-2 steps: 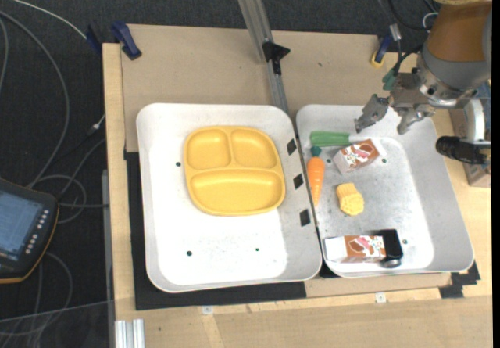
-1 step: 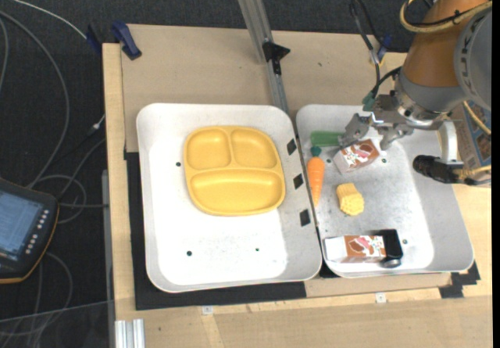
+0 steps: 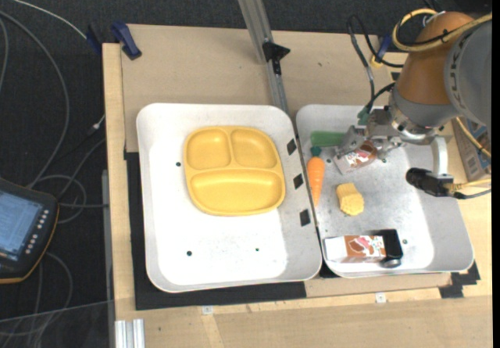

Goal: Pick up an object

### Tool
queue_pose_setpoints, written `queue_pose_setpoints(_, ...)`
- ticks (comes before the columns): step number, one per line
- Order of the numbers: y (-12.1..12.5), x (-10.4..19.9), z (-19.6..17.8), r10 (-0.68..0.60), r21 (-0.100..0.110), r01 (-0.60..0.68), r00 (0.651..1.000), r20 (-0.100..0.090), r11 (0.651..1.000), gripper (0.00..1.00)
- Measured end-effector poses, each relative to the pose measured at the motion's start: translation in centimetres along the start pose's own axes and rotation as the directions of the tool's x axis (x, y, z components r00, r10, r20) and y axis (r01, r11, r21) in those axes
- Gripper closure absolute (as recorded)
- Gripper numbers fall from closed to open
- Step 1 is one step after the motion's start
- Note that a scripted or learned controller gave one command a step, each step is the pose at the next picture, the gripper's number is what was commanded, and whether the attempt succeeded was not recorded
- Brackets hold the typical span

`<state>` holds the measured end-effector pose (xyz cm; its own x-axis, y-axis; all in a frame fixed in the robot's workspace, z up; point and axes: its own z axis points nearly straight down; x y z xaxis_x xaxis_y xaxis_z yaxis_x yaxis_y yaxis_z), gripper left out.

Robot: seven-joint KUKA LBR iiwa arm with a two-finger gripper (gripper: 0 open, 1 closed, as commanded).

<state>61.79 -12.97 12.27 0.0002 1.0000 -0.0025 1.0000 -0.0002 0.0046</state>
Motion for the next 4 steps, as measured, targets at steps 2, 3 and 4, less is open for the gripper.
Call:
queue_pose_setpoints(2,0.8,-0.2,-6.0,-0.002,-0.002,0.002,1.000,-0.001,1.000,1.00)
queue_pose_setpoints(3,1.0,-0.1,-9.8,-0.002,-0.002,0.002,1.000,-0.001,1.000,1.00)
queue_pose_setpoints(4,-0.4,5.6,-11.0,-0.007,0.006,0.007,1.000,-0.007,1.000,1.00)
